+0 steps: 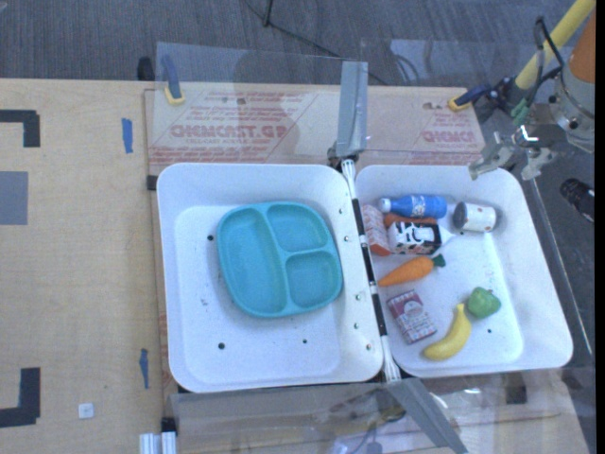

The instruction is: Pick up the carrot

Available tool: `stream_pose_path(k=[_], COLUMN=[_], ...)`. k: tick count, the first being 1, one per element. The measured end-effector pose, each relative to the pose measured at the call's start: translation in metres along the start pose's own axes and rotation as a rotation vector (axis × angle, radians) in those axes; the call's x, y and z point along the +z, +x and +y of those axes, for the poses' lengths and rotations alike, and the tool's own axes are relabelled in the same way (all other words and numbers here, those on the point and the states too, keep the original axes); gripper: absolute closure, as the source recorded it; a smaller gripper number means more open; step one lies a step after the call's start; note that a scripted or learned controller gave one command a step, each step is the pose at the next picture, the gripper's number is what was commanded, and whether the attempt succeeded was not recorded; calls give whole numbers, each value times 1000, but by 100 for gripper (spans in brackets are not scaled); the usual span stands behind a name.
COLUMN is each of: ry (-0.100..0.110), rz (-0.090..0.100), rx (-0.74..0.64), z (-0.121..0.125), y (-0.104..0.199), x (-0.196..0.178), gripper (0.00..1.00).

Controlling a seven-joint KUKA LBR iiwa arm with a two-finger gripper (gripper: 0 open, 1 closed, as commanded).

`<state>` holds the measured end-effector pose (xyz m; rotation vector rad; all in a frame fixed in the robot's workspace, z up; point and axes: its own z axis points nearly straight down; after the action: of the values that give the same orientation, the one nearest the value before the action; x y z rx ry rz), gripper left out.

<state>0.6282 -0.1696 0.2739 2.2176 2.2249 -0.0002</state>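
The orange carrot (408,271) with a green top lies flat near the middle of the right bin (541,334), pointing left toward the divider. My gripper (508,156) hangs over the bin's back right corner, well above and to the right of the carrot. Its two fingers are spread apart with nothing between them.
Around the carrot in the right bin lie a blue bottle (414,205), a black-and-white carton (412,237), a small can (474,218), a red packet (412,315), a banana (449,337) and a green pepper (483,303). A teal divided plate (280,257) sits in the left bin (189,348).
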Motion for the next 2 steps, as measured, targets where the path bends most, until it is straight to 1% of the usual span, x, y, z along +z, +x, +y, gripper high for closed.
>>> stream_pose_path(k=[1,2], ry=[1,-11], rz=[1,-2], rx=[-152,-107], z=[-107,-59], y=[55,71], x=[104,185], gripper=[0,0])
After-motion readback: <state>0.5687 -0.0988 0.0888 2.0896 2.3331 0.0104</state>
